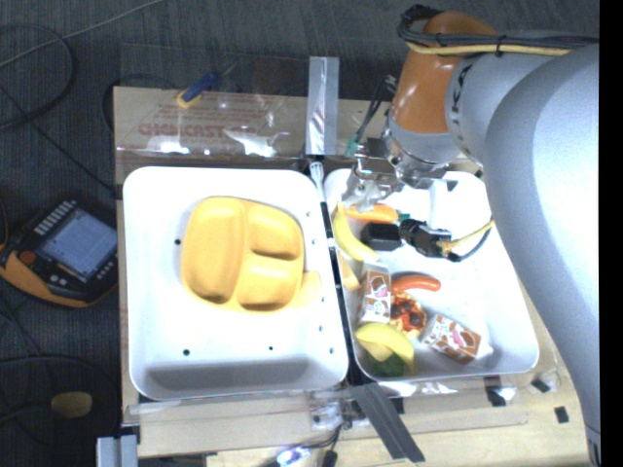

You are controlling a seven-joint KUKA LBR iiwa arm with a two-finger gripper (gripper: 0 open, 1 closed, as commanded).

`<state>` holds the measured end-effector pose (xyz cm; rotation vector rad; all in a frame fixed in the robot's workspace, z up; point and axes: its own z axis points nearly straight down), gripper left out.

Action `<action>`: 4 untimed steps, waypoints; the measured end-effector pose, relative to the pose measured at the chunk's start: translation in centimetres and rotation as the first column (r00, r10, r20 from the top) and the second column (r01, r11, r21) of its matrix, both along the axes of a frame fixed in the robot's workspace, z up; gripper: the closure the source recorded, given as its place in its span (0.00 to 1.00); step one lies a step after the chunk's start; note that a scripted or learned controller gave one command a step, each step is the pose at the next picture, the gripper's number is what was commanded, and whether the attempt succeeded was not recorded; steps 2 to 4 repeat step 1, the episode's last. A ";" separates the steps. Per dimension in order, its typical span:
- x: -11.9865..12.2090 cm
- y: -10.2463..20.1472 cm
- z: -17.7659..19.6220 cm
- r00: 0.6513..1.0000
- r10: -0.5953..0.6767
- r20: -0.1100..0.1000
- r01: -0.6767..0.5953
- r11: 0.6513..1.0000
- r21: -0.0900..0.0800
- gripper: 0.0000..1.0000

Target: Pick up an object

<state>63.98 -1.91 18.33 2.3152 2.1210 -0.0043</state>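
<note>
Hovering over the right bin (506,290) — the gripper (375,195), grip unclear — near a banana (348,241)

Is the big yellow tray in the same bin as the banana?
No, the yellow tray lies in the left bin, while the banana is in the right bin.

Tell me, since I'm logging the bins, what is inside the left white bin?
The left white bin holds one yellow plastic tray with three compartments, lying toward its middle. Whatever sits beneath that tray is covered.
</note>
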 end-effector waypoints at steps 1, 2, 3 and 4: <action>2.2 0.0 0.0 0.998 0.063 0.001 -0.063 0.998 -0.003 1.00; 2.2 0.0 0.0 0.998 0.063 0.001 -0.063 0.998 -0.003 1.00; 2.2 0.0 0.0 0.998 0.063 0.001 -0.063 0.998 -0.003 1.00; 2.2 0.0 0.0 0.998 0.063 0.001 -0.063 0.998 -0.003 1.00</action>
